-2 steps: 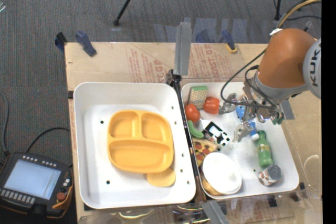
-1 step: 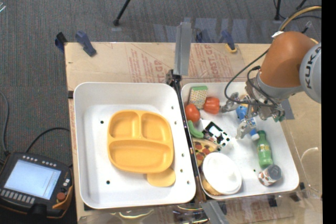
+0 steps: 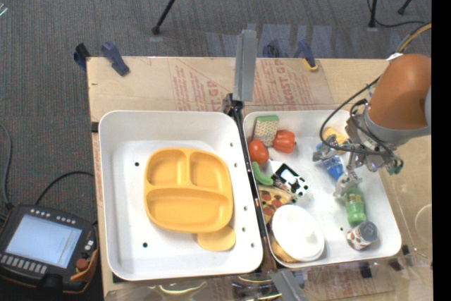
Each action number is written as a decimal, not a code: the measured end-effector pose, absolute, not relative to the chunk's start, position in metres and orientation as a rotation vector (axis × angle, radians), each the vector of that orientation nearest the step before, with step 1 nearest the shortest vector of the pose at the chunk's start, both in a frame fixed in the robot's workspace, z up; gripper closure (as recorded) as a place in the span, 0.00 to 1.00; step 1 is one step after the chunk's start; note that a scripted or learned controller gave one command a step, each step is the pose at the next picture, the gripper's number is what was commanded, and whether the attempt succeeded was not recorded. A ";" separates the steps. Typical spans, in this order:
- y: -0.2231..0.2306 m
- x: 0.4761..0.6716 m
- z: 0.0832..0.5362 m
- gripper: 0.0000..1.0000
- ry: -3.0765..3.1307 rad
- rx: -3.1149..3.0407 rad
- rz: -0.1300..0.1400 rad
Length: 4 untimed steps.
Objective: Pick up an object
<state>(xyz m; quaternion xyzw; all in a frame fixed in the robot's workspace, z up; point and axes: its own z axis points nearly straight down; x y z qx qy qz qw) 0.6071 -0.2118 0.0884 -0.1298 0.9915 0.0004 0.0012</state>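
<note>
The left white bin [image 3: 120, 151], smooth plastic with rounded corners, carries a glossy yellow divided tray [image 3: 189, 189] of three compartments, a pale yellow disc [image 3: 217, 240] tucked under its near corner. The right bin [image 3: 384, 197] holds a white lidded bowl [image 3: 298, 232], a red tomato [image 3: 258, 151], a red-orange pepper [image 3: 284, 141], a tan-and-green block [image 3: 266, 129], a green bottle [image 3: 354, 208] and a small printed can [image 3: 361, 235], its label too blurred to read. The gripper [image 3: 350, 167] hangs over a blue object [image 3: 334, 167], possibly a small packet; whether its jaws are spread or closed, I cannot tell.
</note>
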 end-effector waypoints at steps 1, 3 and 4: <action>-0.210 0.609 0.099 1.00 3.107 -0.410 0.002; -0.176 0.627 0.087 0.00 3.112 -0.396 0.004; -0.210 0.638 0.089 0.00 3.106 -0.438 0.001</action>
